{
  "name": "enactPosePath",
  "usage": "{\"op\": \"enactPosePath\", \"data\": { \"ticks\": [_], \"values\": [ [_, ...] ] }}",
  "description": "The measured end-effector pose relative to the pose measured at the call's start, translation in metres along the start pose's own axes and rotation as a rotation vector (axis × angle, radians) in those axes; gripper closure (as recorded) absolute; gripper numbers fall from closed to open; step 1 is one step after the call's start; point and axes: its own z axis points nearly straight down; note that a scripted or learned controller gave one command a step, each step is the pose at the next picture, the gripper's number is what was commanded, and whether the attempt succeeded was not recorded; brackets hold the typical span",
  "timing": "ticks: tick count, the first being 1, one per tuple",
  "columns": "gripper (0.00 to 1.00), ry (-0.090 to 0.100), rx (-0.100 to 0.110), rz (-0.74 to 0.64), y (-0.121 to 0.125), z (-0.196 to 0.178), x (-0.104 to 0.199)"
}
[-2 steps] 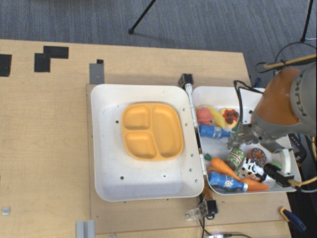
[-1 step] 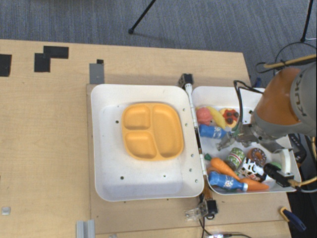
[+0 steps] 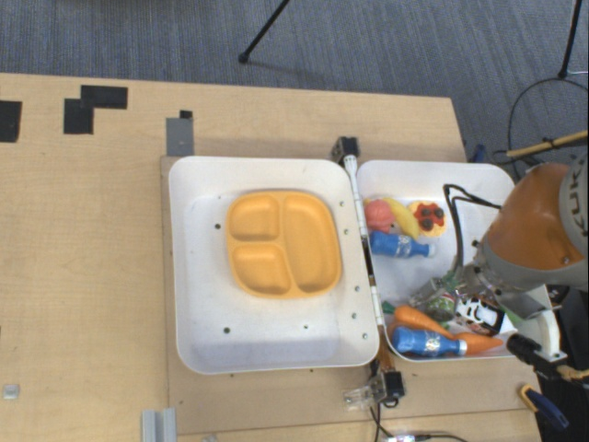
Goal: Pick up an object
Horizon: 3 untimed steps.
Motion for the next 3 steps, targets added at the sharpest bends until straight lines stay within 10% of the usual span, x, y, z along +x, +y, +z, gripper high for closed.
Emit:
{"op": "enactPosePath", "data": {
  "ticks": [1, 2, 3],
  "values": [
    [1.0, -0.002, -0.005, 0.0, 0.002, -0.011, -0.001],
    [1.0, 0.007, 0.008, -0.342, 0.028, -0.098, 0.089],
    [0.0, 0.007, 0.008, -0.341, 0.028, -0.097, 0.089]
  ]
}}
